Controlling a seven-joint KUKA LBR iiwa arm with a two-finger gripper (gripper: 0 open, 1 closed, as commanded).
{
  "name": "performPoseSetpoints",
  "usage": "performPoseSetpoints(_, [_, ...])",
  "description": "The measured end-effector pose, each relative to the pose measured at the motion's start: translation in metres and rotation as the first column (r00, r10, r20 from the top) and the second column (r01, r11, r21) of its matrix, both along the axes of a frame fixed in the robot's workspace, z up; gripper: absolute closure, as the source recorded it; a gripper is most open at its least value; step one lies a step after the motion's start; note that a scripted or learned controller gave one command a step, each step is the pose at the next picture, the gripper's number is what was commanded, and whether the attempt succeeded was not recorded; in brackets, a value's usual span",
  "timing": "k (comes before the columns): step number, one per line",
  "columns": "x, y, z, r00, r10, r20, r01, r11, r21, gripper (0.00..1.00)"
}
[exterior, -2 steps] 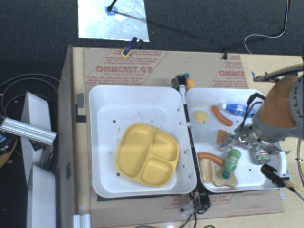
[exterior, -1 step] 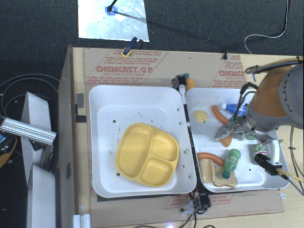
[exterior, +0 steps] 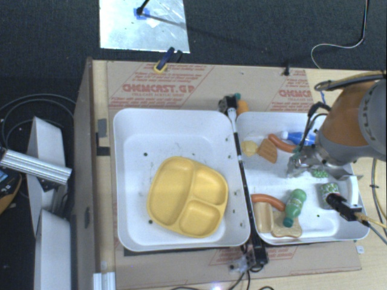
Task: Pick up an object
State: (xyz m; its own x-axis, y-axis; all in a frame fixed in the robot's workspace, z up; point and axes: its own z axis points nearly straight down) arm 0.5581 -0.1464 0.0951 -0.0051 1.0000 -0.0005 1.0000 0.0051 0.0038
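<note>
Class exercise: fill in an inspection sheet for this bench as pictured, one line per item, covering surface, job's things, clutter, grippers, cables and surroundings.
Surface: two white bins, left bin and right bin, on a cardboard sheet.
Job's things: green bottle and toy hot dog in the right bin.
Clutter: yellow divided tray in the left bin.
Grippers: gripper low in the right bin.
Cables: white cable at top right.
Surroundings: metal sheet on dark floor.

"CHEMCAST GP" printed red, repeated, on brown sheet (exterior: 181,83) under bins.
</note>
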Motion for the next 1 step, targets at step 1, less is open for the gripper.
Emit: performPoseSetpoints(1, [0.0549,0.0574,0.0943,1.0,-0.001,0.001,0.001,1.0,0.001,1.0])
